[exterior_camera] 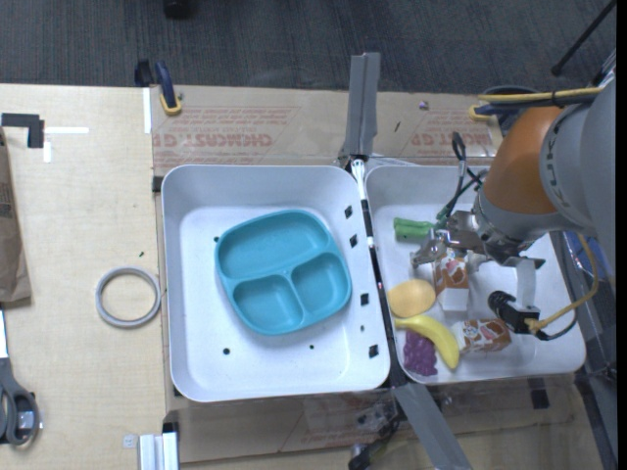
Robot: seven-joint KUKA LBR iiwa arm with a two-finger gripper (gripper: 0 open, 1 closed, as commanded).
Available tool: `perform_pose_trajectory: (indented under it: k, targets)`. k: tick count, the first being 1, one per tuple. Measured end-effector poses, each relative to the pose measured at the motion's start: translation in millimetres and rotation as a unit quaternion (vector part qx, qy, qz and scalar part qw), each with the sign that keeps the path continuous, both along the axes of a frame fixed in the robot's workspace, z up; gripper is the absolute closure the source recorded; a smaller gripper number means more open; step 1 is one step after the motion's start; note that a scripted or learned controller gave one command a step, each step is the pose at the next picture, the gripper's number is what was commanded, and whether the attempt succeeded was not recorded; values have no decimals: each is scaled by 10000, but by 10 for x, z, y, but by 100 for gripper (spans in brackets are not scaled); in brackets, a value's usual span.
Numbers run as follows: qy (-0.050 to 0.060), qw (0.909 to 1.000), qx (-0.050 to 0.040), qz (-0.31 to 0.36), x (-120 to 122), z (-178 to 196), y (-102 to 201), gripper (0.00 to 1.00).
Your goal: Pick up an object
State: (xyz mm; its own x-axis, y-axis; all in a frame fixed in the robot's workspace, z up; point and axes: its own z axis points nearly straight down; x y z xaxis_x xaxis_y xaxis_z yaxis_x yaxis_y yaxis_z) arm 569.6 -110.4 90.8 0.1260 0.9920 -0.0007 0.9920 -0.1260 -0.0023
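The right bin (392, 189) holds several small items: a green piece (412, 228) near its left wall, a yellow egg-shaped item (410, 296), a banana (437, 337), purple grapes (419, 355), a brown-and-white packet (452, 273) and another printed packet (486, 335). My gripper (439, 248) reaches down from the orange-banded arm (524, 164) into the middle of this bin, just above the brown-and-white packet and right of the green piece. The wrist hides the fingertips from this angle.
The left bin (186, 292) carries a blue three-compartment plate (282, 271). A grey ring (128, 296) lies on the bench left of the bins, scissors (15, 411) at the bottom left. A yellow cable (563, 311) loops off the arm over the right bin.
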Motion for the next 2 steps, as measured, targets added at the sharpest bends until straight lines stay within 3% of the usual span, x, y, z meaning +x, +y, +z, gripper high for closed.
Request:
perform_pose_trajectory:
  k: [1,2]
  targets:
    - [10,10000,1,-18,-4,86,-14,100]
    - [7,9826,-12,-1855,168,996,493,100]
